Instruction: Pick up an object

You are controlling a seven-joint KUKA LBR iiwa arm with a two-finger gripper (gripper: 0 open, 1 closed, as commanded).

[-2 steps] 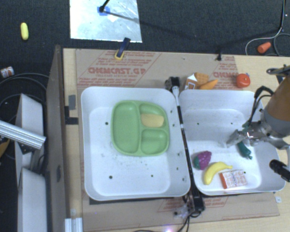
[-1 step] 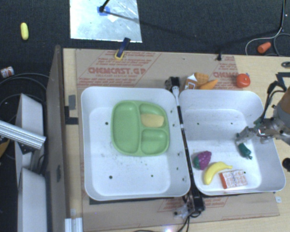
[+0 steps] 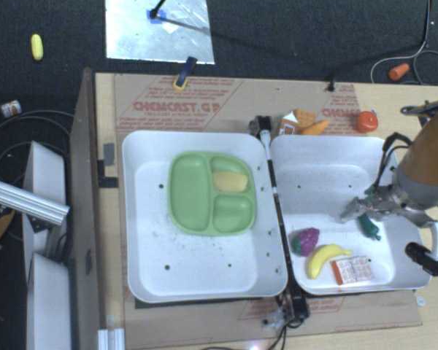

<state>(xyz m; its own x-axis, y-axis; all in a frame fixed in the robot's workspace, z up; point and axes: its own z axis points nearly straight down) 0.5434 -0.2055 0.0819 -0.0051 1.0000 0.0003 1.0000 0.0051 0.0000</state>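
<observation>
Yellow curved banana (image 3: pixel 325 258), glossy plastic

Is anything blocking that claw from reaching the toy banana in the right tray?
Nothing visible blocks it. The gripper hangs over the right bin, with bare white floor between it and the banana. The purple grapes lie left of the banana and the red-and-white packet to its right, both close beside it.

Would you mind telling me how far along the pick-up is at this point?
Nothing looks lifted: the banana, purple toy and orange packet lie on the right bin floor. In hand: the gripper sits low beside a teal object. Left: grasping and raising something.
</observation>
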